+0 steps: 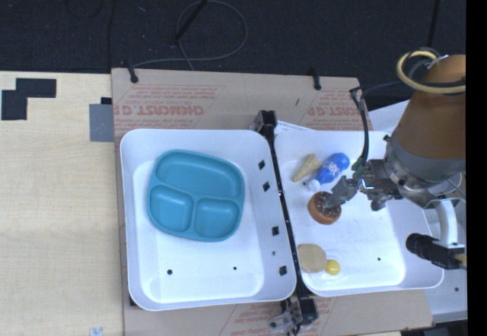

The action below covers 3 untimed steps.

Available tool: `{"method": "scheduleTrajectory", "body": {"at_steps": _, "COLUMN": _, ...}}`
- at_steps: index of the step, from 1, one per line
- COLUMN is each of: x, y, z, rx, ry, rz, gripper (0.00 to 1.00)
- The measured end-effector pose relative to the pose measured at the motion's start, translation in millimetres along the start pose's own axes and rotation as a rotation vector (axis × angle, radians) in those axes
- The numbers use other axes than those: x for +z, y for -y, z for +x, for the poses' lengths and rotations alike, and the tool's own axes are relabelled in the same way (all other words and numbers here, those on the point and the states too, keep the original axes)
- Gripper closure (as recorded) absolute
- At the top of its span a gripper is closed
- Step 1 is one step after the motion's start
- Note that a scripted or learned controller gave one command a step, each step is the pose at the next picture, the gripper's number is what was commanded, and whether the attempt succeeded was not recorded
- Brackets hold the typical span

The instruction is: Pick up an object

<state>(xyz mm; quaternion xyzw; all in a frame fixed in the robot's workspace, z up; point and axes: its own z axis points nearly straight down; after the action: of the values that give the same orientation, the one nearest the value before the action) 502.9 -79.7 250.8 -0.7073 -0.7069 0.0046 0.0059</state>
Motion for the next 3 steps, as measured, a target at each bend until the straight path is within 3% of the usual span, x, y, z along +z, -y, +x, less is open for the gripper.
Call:
{"method": "scheduleTrajectory", "body": {"at_steps": 1, "x": -6, "y": -2, "z": 0, "rx": -0.002, "ry": 0.001, "rz": -0.011, "gripper": 0.00}}
{"method": "scheduleTrajectory", "body": {"at_steps": 3, "x": 103, "y": -7, "z": -7, "rx": 0.003, "ry": 0.004, "rz": -0.009, "gripper": 0.00}}
